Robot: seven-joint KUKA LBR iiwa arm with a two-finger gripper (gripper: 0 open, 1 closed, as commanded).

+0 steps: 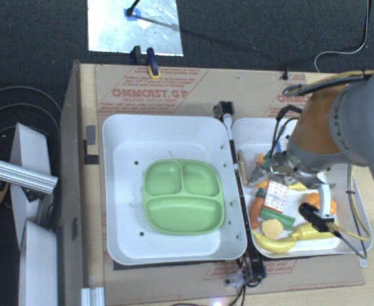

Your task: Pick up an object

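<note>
The right bin (pixel 251 132) holds a heap of small toys. Among them are a red-and-white carton (pixel 276 196), an orange carrot (pixel 256 208), a yellow banana (pixel 275 245) along the front wall, a green piece (pixel 285 220) and an orange ball (pixel 311 199). My gripper (pixel 273 167) is low in this bin, just behind the carton and touching or almost touching the pile. The grey arm and its orange band (pixel 314 129) come in from the right and hide the back right of the bin. No toy is visibly lifted.
The left bin (pixel 126 139) carries a green divided plate (pixel 184 195) at its middle. A black divider rail (pixel 235 171) runs between the bins. Cardboard lies under both bins, and cables trail at the right.
</note>
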